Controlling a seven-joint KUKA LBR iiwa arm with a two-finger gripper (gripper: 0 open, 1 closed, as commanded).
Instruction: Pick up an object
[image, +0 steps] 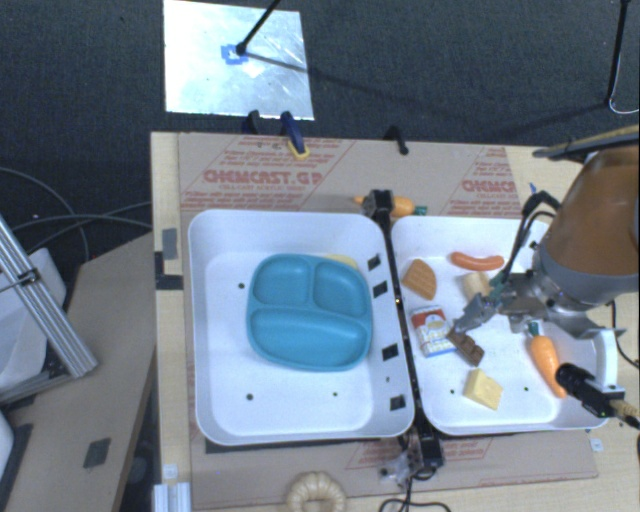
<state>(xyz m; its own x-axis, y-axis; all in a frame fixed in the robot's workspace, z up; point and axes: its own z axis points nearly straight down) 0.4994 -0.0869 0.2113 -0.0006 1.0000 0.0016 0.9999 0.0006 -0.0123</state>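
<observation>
The right bin holds several toy foods. A red and white carton lies near its left wall, with a dark brown bar just to its right. My gripper hangs low over the bin, its tip right above the brown bar and beside the carton. Around it lie a tan bread wedge, a red sausage, a cream cube, a yellow cheese wedge and an orange carrot. Nothing is visibly lifted.
The left bin carries a blue divided plate with a pale yellow piece behind it. A black divider strip runs between the bins. The grey and orange arm covers the right bin's far right corner.
</observation>
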